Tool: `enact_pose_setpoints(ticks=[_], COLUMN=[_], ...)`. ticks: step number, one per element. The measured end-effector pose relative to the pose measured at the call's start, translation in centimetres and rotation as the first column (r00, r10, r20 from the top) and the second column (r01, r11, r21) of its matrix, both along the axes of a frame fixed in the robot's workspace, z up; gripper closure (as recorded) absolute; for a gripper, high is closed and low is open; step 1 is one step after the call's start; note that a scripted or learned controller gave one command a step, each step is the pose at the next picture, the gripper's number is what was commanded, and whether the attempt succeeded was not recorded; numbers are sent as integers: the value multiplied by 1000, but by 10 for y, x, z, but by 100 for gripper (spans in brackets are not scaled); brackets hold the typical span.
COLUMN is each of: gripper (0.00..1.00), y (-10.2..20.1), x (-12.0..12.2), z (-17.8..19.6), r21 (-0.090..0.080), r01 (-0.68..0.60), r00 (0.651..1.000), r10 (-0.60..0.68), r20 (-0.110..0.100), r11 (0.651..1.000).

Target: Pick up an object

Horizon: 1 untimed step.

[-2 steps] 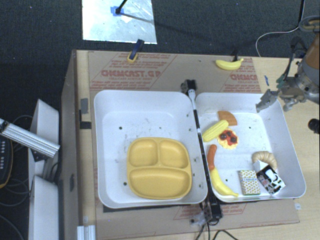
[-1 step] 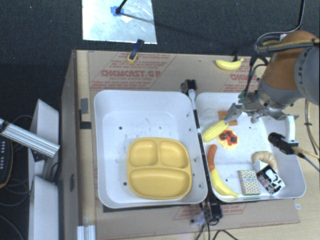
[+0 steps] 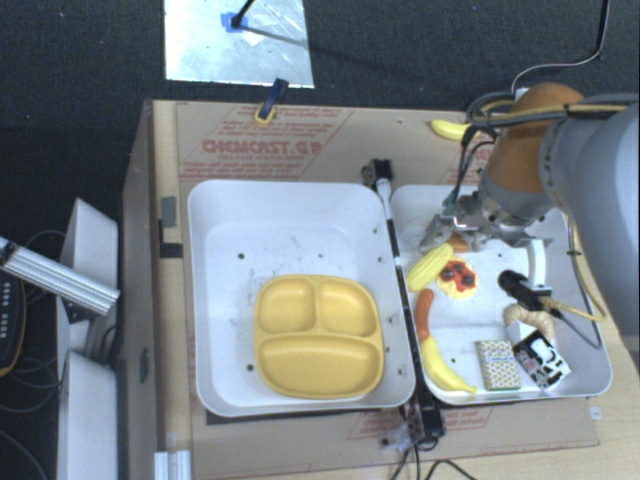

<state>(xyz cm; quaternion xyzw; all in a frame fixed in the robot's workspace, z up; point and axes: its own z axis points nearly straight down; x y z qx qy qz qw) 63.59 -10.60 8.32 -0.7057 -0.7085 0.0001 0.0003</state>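
The grey arm point(image 3: 590, 158) reaches in from the right and hangs its claw point(image 3: 452, 230) low over the right bin point(image 3: 478, 320), just beyond the corn point(image 3: 431, 265) and very close to it. From where I stand I cannot tell how far the claw is open, nor whether it has hold of anything. The corn lies tilted near the wall the two bins share. Just beside the corn, on the arm's side, sits a pizza slice point(image 3: 460, 279) with red and dark spots, touching it or nearly so. On the near side of the corn lies a sausage point(image 3: 424, 311), lengthwise along the shared wall, its far end close to the corn's lower tip. Nearer still from the corn, past the sausage, a banana point(image 3: 446, 368) curves into the bin's near corner. Well apart from the corn, toward the near right, a patterned block point(image 3: 497, 364), a tan roll point(image 3: 527, 318) and a black-and-white thing point(image 3: 542, 358) lie bunched together. Across the shared wall from the corn, the left bin point(image 3: 240, 228) holds a yellow plate point(image 3: 320, 335) with three compartments, lying flat. Far beyond the corn, outside the bins, a small yellow piece point(image 3: 447, 128) lies on the worktop point(image 3: 270, 148).
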Motion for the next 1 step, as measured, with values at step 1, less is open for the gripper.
enact_pose_setpoints(ticks=[1], gripper=[100], y=[0], x=[2], z=[12], r21=[-1], r01=[-2], r00=[1000], r10=[2], r20=[5], r11=[1000])
